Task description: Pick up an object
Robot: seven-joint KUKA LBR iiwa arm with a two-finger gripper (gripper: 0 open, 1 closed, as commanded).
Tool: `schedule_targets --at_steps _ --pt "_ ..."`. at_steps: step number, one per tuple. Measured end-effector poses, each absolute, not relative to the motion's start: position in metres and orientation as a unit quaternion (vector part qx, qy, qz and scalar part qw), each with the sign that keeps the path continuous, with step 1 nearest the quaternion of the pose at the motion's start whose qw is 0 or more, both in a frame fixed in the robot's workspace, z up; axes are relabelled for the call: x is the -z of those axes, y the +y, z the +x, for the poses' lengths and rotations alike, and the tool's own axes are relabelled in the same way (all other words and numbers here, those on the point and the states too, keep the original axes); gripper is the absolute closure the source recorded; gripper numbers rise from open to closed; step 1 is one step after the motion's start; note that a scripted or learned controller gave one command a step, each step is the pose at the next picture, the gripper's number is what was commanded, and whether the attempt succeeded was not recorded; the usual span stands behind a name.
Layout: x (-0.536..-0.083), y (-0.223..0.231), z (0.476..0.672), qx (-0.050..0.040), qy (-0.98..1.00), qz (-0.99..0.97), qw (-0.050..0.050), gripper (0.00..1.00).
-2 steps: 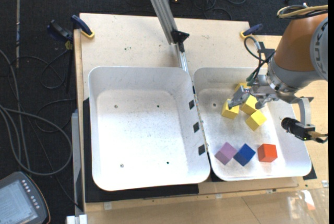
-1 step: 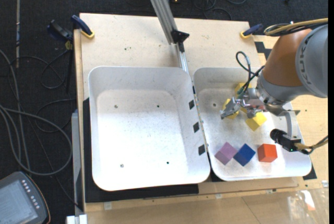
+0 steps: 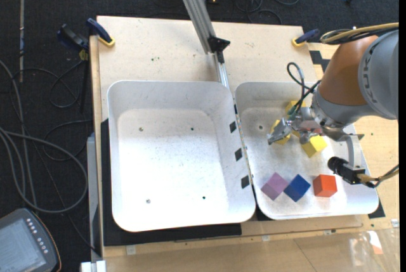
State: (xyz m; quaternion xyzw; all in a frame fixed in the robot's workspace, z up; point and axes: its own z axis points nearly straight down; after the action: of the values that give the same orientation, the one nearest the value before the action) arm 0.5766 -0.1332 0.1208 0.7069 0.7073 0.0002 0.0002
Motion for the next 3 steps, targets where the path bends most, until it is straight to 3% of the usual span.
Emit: schedule_targets --at_steps 1,3 --pt "-0.13 -0.133 0.577 -0.0008 0.707 0.707 0.001 1.0" --pt "-0.221 -0.135 0.582 -0.0017 0.708 0.706 0.003 1.0"
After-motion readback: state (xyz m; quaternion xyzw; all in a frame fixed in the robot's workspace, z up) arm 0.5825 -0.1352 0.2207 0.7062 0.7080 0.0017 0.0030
